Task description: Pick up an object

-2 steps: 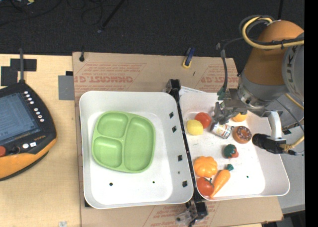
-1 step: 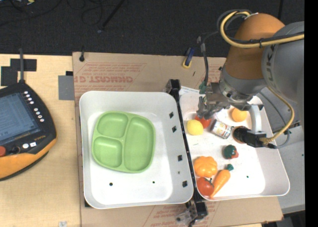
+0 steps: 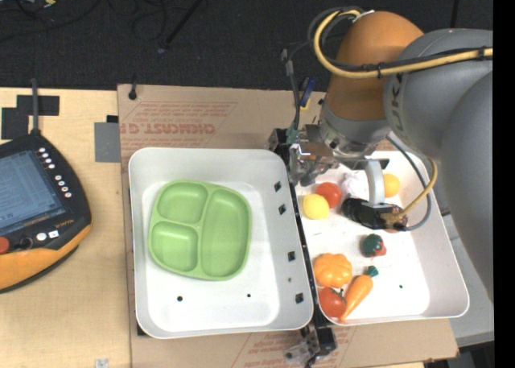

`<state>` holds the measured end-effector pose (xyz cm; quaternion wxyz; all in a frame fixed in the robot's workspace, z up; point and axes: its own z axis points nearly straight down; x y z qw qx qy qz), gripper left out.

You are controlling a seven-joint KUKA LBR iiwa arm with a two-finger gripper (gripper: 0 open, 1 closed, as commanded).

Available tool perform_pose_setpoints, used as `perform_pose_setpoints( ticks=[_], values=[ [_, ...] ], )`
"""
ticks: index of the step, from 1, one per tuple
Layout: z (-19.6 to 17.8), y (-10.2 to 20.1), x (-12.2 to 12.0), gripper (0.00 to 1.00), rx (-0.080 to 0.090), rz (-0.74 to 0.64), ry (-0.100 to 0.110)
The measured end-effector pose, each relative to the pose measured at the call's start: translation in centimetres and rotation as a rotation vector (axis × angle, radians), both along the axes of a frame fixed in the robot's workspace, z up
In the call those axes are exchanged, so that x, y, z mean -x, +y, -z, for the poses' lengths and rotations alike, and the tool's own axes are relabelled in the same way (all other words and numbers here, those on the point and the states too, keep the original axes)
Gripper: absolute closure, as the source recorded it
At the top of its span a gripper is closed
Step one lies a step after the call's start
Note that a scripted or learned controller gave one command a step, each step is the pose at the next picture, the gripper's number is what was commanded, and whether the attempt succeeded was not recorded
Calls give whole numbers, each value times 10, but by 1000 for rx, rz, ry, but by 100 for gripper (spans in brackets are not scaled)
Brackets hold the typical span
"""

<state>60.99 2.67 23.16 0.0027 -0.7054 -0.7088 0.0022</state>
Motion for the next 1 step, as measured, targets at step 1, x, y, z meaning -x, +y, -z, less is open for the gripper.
perform_pose_setpoints(
  ticks=[1],
  values=[
    [15, 47, 5, 100, 0, 0, 4]
  ],
)
